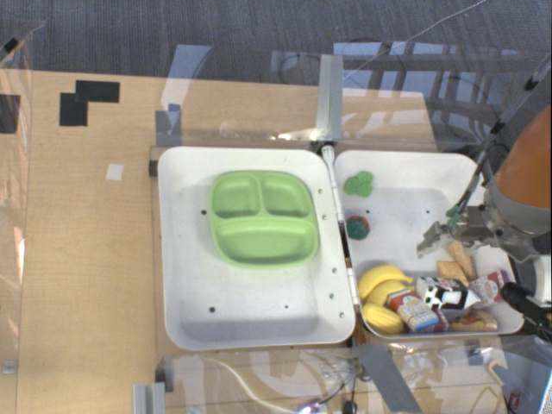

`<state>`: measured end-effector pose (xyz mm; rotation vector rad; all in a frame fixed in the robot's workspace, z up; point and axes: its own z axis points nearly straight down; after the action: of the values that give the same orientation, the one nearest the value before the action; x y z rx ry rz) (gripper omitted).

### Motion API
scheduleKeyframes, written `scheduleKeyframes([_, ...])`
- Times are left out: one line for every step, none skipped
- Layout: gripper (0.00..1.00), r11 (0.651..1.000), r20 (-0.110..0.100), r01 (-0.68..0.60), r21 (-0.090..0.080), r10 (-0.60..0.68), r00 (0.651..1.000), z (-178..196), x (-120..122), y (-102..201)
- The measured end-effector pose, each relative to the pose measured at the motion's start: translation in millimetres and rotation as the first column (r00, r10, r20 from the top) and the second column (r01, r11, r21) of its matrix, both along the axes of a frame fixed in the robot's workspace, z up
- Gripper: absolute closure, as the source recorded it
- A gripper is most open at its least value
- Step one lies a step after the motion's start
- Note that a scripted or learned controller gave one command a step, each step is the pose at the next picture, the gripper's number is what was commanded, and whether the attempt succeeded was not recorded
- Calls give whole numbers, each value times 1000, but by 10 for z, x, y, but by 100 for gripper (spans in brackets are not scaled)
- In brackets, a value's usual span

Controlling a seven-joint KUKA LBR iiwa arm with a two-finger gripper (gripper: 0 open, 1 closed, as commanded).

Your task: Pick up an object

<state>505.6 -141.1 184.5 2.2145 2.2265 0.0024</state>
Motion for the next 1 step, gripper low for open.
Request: scheduleKeyframes([0,984,18,-178,-8,178,984,-925,-117,-499])
